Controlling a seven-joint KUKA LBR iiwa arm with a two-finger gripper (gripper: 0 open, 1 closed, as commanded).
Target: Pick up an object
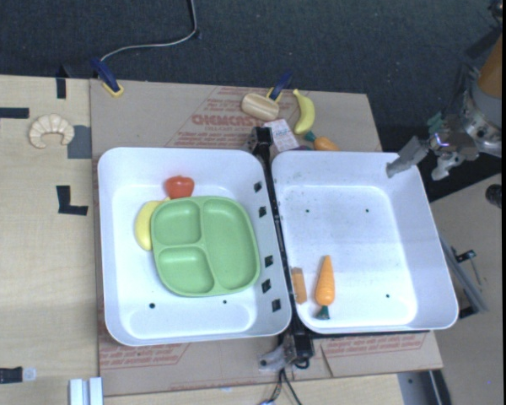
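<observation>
In the right bin (363, 201) an orange carrot (324, 281) with a green top lies near the front, and a small tan stick-shaped piece (298, 285) rests beside it against the left wall. My gripper (422, 165) hovers over that bin's far right corner, well away from the carrot. It is open, with nothing between its two grey fingers (401, 163). The left bin (122, 310) holds a green divided plate (207, 245), a red tomato-like piece (179, 186) and a yellow piece (144, 224) partly under the plate's left edge.
Behind the bins on the cardboard lie a bread roll (260, 105), a banana (304, 112), a small packet (280, 133) and an orange item (325, 144). A croissant (51, 130) sits far left on the bench. A cable (164, 40) runs across the dark floor.
</observation>
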